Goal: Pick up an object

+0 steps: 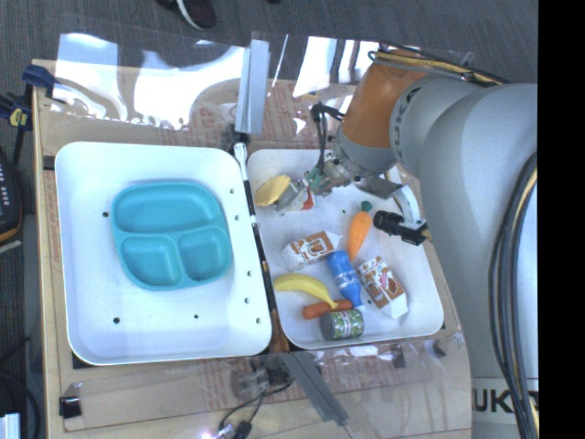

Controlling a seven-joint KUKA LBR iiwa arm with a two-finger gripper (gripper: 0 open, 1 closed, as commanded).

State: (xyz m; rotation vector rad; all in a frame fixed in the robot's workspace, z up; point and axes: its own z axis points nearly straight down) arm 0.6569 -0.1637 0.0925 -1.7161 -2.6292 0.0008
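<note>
Grey arm (466, 144) over right bin (430, 282) — gripper (311, 186) beside yellow lemon (272, 190); jaw state — can't tell.

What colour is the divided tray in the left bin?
Turquoise blue; the tray shows best in the camera view.

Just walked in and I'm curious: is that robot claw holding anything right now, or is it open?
Gripper: cannot be told. It is low in the right bin, beside the yellow lemon-like thing.
</note>
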